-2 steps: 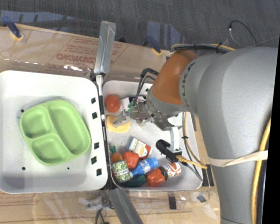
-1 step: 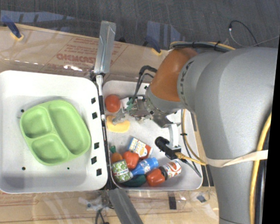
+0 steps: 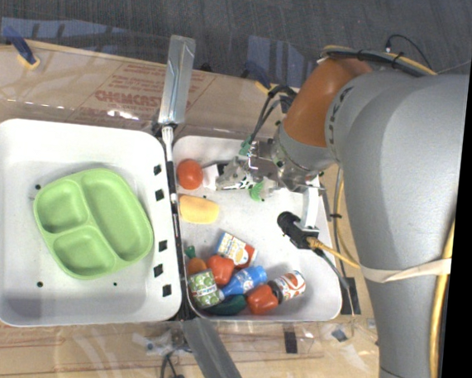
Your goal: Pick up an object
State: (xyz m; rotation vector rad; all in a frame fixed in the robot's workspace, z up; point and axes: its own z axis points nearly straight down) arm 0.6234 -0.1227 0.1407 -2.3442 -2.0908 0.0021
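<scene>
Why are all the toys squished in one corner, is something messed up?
Nothing looks broken or spilled. The toy food is just heaped against the right bin's near edge, with a tomato and a yellow piece lying apart. The green divided plate sits slantwise in the left bin.

Pincer (image 3: 250,170) hangs low in the right bin (image 3: 327,276) beside an orange ball (image 3: 189,174).

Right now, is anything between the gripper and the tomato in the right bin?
Nothing visible. The gripper sits low over the right bin, just right of the tomato, with bare bin floor between them.
</scene>
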